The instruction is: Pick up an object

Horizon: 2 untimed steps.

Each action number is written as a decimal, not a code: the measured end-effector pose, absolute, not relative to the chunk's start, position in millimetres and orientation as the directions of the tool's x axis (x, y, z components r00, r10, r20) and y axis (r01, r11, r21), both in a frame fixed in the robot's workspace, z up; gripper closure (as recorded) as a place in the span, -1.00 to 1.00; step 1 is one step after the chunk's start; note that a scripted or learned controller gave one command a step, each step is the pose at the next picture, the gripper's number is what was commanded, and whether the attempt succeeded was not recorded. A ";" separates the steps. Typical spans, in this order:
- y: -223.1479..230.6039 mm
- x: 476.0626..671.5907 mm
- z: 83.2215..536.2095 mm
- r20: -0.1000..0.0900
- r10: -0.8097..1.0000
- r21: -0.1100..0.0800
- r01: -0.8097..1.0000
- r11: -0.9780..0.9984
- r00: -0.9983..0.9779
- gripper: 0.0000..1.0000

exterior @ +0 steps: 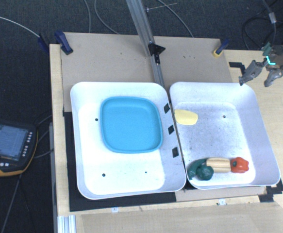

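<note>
Dark carpet (15, 13) covers the floor around the bench, with thin cables looping across it at the top of the frame and a handheld control pad (8, 147) lying at the left edge. On the carpet stands a pale wooden bench (107, 57), held at its far corners by a blue clamp (63, 41) at upper left and a yellow-and-blue clamp (221, 46) at upper right. A slanted metal rail (141, 23) runs down from the top centre to the gap between the two bins.

Two shallow white bins sit side by side, touching along their inner edges. The left bin (90, 178) holds a blue square plate (131, 124), lying flat in its upper middle. The right bin (258, 130) holds a small yellow piece (186, 117) close to its left wall in the upper part. Along its near edge, at lower right of the frame, lie three things in a row, touching or nearly so: a dark green lump (200, 171), a tan stick-shaped piece (219, 165) and a red round piece (239, 165).

The gripper (258, 75) hangs at the far right edge of the frame, above the bench just outside the right bin's upper right corner, well apart from every object. Its two fingers are spread apart and nothing is between them.
</note>
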State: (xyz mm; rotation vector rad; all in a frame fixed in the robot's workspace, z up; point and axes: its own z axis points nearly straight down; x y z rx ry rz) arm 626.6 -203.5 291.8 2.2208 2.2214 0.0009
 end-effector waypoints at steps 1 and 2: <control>-203.5 626.6 291.7 0.000 1.000 0.001 1.000 0.000 0.000 -1.00; -197.5 622.2 247.3 0.001 1.000 -0.003 1.000 0.000 0.000 -1.00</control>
